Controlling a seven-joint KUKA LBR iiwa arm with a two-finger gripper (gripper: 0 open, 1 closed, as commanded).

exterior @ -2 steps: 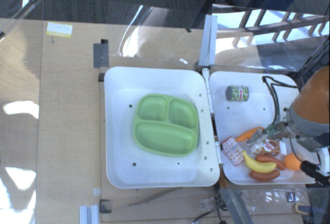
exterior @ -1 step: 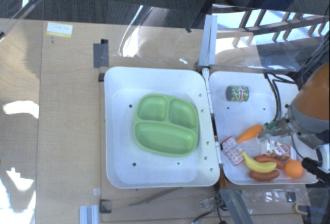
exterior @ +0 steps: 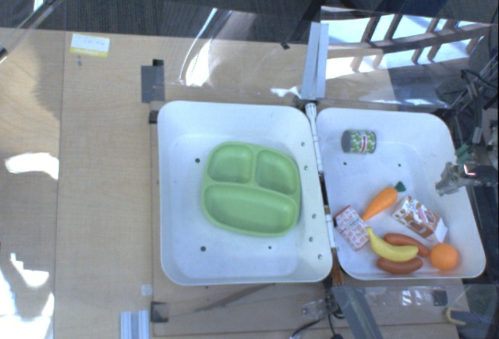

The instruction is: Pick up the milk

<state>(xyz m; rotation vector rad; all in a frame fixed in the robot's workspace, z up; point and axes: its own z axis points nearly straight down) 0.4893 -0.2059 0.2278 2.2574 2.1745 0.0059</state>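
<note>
**Operator:** Where is your gripper?

**Arm:** My gripper (exterior: 458, 176) is over the right rim of the right bin (exterior: 405, 127), about halfway along that side. It is small and blurred against the cables there, so I cannot tell whether it is open or closed. I see nothing held in it.

**Operator:** And the milk?

**Arm:** I take the milk (exterior: 351, 227) to be the small red-and-white carton lying near the right bin's left wall, towards the front. It is well apart from my gripper, across the bin. The banana (exterior: 392, 248) lies just beside it on its right, and the carrot (exterior: 380, 203) is just above it, tilted.

**Operator:** What else is in that bin?

**Arm:** A white and orange packet (exterior: 419, 219) sits right of the carrot. Two sausages (exterior: 399, 265) lie around the banana, and an orange (exterior: 444, 257) is in the front right corner. A green-labelled can (exterior: 359, 142) lies on its side near the back, alone.

**Operator:** The left bin?

**Arm:** The left bin (exterior: 179, 252) holds a green divided tray (exterior: 252, 189) in its middle.
</note>
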